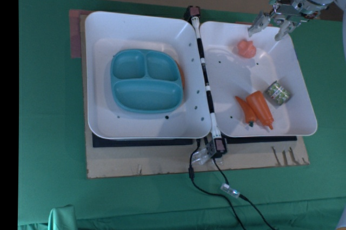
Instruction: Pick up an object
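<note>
In the right bin (303,115) a small orange toy (247,49) lies near the back, two orange carrots (258,109) and a little jar (278,93) nearer the front, while the tool (272,26) hangs above the bin's far edge, fingers spread and empty, and the left bin (108,26) carries a teal divided plate (146,80).

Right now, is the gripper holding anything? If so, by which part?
Nothing held. The gripper is open above the right bin's far edge, apart from the orange toy.
</note>
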